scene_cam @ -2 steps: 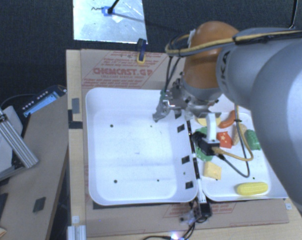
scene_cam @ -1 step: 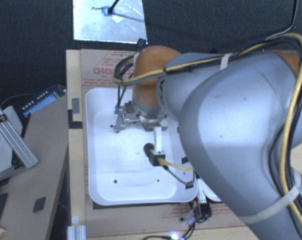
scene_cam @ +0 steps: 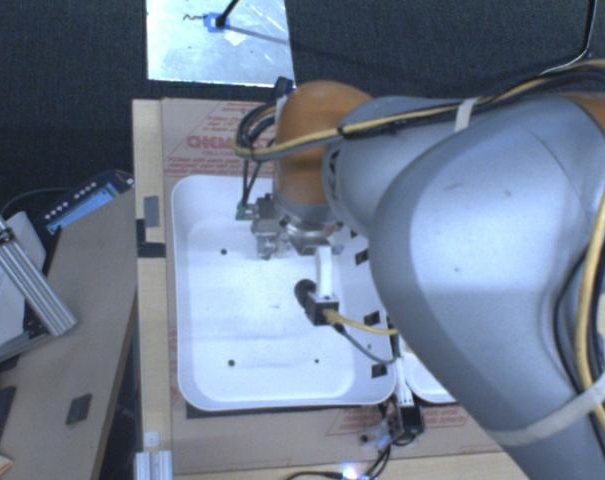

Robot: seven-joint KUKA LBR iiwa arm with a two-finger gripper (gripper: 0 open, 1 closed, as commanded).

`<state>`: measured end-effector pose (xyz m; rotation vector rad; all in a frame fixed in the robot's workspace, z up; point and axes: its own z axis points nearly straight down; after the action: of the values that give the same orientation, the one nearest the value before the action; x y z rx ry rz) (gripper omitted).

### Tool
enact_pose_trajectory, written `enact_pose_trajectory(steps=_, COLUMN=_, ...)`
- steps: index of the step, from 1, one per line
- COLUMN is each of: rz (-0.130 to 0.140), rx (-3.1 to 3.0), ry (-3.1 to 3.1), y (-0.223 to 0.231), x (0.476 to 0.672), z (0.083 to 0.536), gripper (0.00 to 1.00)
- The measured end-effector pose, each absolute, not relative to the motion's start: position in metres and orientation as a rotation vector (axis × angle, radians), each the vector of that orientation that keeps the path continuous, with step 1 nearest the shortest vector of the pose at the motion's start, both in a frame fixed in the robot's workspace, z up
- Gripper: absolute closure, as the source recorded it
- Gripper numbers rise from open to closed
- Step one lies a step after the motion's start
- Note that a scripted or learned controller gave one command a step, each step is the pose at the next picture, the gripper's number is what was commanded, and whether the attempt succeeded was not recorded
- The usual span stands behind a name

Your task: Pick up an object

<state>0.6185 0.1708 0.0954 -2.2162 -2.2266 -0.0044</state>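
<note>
Just end effector point(scene_cam: 270, 240) over left bin point(scene_cam: 207, 298)

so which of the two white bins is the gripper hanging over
The left bin, the one whose floor and rim are in open view. The gripper hangs over its upper part, while the right bin shows as a corner under the arm.

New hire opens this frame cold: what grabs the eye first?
The huge grey arm fills the right half of the view, covering most of the right bin. Next comes its orange band at top centre, with the claw hanging over the upper part of the left white bin. A shiny foil-like sheet lies on the dark surface beyond the bench.
</note>
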Motion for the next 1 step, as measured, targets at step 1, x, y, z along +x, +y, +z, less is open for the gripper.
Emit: enact_pose_trajectory(steps=1, rz=0.005, rx=-2.221, ry=-2.219, y=0.1318, x=0.5995, z=0.0835, gripper=1.0)
